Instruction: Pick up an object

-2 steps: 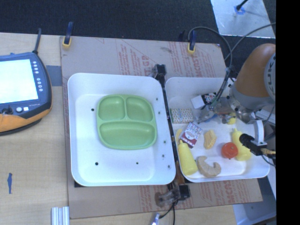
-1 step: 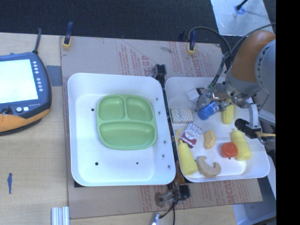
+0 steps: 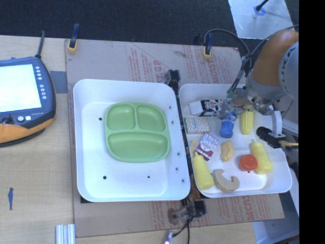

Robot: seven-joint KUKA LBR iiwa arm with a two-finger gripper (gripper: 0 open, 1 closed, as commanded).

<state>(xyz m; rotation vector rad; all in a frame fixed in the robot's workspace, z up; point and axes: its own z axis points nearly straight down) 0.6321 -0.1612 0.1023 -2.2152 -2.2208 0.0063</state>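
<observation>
End effector (image 3: 234,107) over blue bottle (image 3: 227,126), finger state unclear, bottle's long axis near-vertical in frame

On my bench (image 3: 35,187), a sheet of printed cardboard (image 3: 127,60) lies under the left bin (image 3: 81,136). Two yellow-tipped clamps pin its far edge, one (image 3: 73,40) at the far left corner, the other (image 3: 207,49) further right. A green three-compartment plate (image 3: 137,132) sits flat in the middle of the left bin. By the bench's left edge rests my teach pendant (image 3: 23,98), screen lit white. A small blue mark (image 3: 10,197) shows near the front left corner.
</observation>
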